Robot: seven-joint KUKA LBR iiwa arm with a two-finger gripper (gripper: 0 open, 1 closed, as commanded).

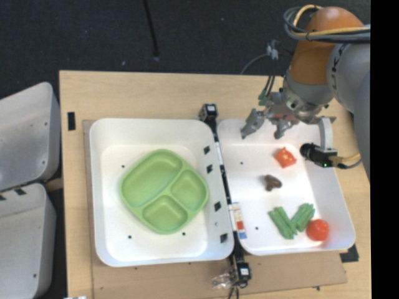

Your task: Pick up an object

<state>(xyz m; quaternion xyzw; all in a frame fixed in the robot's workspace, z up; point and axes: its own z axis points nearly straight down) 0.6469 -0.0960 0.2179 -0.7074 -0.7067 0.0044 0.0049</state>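
Camera view from above has the arm (pixel 324 48) reaching in from 3 o'clock, grey with its orange band, over the far side of the right bin (pixel 330 195). Standing here, I see the gripper (pixel 262 129) hanging at about 11 o'clock of that bin, just over the far rim. Its two fingers (pixel 250 124) are spread well apart and splay outward, and nothing sits between them.

Everything loose lies in the right bin, apart from the gripper. An orange-red block (pixel 285 157) sits toward 12 o'clock of the bin's middle, nearest the gripper and at roughly 5 o'clock from it. A small brown lump (pixel 272 182) lies close to the middle, at 7 o'clock from the block and clear of it. Toward 6 o'clock lie green bean-like pieces (pixel 290 220), set in a rough V. A red ball (pixel 317 230) rests in the 5 o'clock corner, just beside the right end of the green pieces; I cannot tell whether they touch.

At 9 o'clock of all this, the left bin (pixel 100 167) holds a green divided plate (pixel 163 190), lying flat near its middle with three compartments. Both bins sit side by side on the pale wooden bench (pixel 75 98), their rims meeting along a seam with small black clips (pixel 208 111).
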